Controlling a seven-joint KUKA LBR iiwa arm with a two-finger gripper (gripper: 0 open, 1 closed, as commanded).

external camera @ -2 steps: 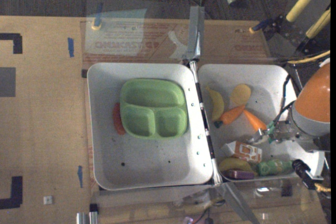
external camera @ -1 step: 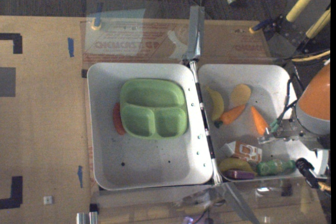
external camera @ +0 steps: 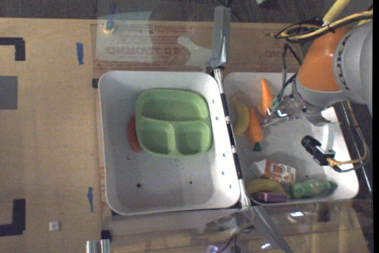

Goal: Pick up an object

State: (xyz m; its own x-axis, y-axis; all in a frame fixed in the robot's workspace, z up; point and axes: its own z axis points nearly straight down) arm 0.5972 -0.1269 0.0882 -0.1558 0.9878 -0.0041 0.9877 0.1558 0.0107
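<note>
Tan bench (external camera: 53, 145) on dark carpet holds two white bins; my end effector (external camera: 273, 115), aperture indeterminable, hovers in the right bin (external camera: 349, 183), carrot (external camera: 255, 125) at its 8 o'clock.

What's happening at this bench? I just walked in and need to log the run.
A grey and orange robot arm reaches in from the right over the right bin, its gripper low beside an orange carrot and a yellow banana. Nothing is visibly between its fingers. A green bottle and a small carton lie near that bin's front edge. The left bin holds a green divided tray.
</note>
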